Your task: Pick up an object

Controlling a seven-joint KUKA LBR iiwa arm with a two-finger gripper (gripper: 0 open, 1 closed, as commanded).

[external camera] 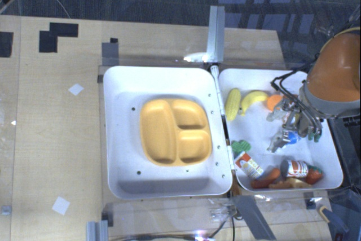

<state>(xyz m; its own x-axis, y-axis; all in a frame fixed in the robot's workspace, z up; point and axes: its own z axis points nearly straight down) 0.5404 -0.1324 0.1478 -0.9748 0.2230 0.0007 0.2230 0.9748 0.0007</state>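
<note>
The arm [337,73] reaches in over the right bin [334,160], its orange band bulking large above the wrist. The gripper [284,131] hangs low inside that bin, pointing down and to the left. I cannot tell from here what the gripper is doing; something small and blue [290,137] sits right at its tip, but whether it is gripped is unclear.

Just above the gripper lies an orange piece [274,101], and to the left of that a banana [252,100] touching a corn cob [232,104]. Down and left of the gripper sit a green item [241,145] and a red-and-white packet [248,165]. Directly below it a can [297,168] lies on its side among reddish toy foods [269,177] along the bin's near wall.

Well off to the gripper's left, the left bin [121,138] holds a yellow tray [174,131] with three compartments.
</note>
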